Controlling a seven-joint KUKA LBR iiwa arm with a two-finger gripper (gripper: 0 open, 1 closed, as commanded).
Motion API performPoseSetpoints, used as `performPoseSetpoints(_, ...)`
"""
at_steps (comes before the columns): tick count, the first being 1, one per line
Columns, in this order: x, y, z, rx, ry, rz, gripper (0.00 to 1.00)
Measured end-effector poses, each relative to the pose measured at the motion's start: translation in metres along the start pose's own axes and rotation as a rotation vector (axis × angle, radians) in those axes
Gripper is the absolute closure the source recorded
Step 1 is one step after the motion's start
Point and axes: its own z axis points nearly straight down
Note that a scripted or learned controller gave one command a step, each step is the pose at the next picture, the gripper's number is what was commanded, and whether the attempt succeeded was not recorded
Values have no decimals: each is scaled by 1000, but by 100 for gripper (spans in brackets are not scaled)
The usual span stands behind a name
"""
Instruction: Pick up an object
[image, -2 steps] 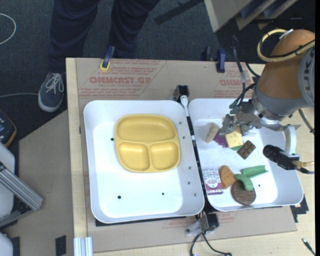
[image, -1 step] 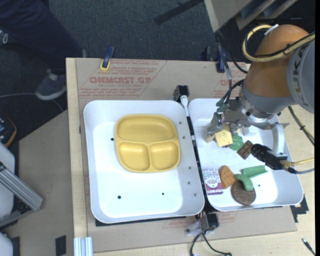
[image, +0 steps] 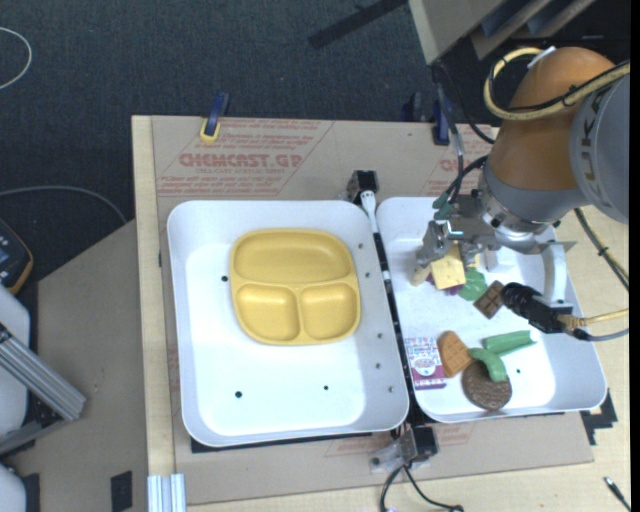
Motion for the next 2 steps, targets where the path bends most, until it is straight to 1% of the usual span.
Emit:
performPoseSetpoints(1,-7,-10,10,5,2,2,100)
performPoseSetpoints(2,-2,-16,-5,0,2,-1,100)
